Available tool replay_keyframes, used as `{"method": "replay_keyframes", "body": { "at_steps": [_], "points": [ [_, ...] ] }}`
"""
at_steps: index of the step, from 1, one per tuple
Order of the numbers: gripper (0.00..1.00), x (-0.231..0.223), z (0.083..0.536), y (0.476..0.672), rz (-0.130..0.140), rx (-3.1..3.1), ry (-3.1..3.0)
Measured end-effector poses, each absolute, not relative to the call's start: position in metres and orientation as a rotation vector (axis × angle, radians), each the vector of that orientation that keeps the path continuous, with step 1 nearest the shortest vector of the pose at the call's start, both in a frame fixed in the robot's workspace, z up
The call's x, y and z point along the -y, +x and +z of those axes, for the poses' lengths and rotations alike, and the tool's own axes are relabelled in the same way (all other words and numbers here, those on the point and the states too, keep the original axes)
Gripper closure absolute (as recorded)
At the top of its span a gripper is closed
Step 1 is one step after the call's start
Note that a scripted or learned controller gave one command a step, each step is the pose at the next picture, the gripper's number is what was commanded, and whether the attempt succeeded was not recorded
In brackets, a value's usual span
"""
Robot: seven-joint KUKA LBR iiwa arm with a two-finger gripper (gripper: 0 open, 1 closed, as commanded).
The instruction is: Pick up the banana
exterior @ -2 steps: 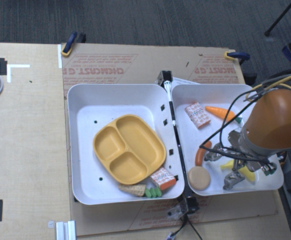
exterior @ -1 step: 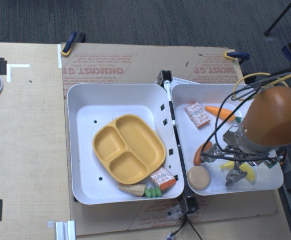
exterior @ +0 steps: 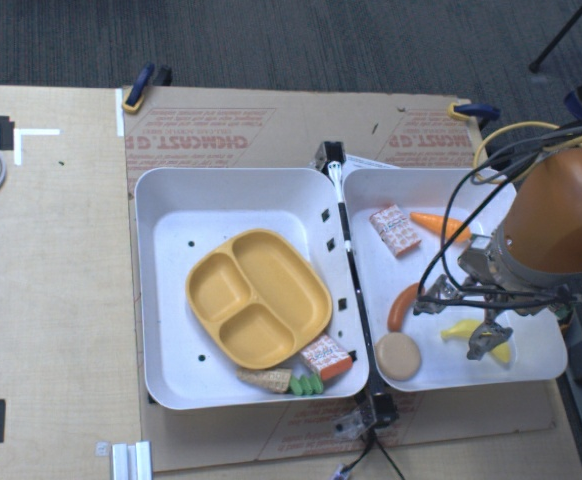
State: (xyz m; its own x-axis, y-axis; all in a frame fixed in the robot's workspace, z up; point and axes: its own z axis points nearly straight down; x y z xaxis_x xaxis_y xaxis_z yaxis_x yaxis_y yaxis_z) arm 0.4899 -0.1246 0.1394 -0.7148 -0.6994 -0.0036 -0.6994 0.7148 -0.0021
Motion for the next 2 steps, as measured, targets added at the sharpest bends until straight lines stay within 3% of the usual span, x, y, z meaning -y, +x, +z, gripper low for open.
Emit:
{"method": "replay_keyframes", "body": {
  "at_steps": [1, 2],
  "points": [
    [0.00, 0.132, 0.092, 0.484, 0.001, -2.724, -1.562],
    [0.00, 0.146, 0.093, 0.479, -0.001, -2.436, -1.978]
  ]
}}
